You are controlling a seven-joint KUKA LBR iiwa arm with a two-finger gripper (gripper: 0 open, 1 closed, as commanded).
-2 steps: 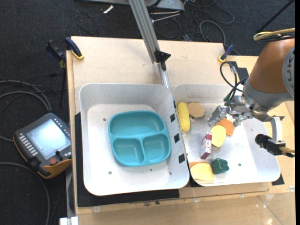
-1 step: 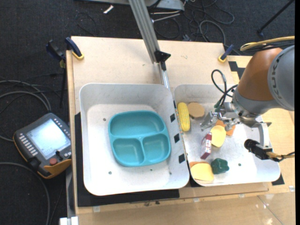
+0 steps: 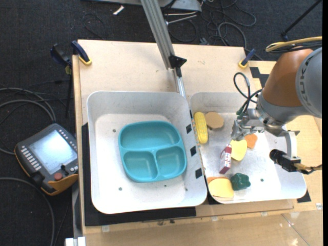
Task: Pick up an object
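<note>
Nothing had been lifted yet: the small toy foods lay in the right-hand shallow white bin (image 3: pixel 287 188), among them a yellow wedge-shaped piece (image 3: pixel 239 150). The tool (image 3: pixel 241 133) hung low just above that wedge, perhaps touching it. Whether it was clenched or released I could not tell.

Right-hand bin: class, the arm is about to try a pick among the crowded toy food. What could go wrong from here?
1. The end effector sits above a tight cluster: the yellow piece, orange piece and red packet nearly touch, so it may nudge or catch two.
2. The corn cob lies along the bin's left wall, which may obstruct a pick.
</note>
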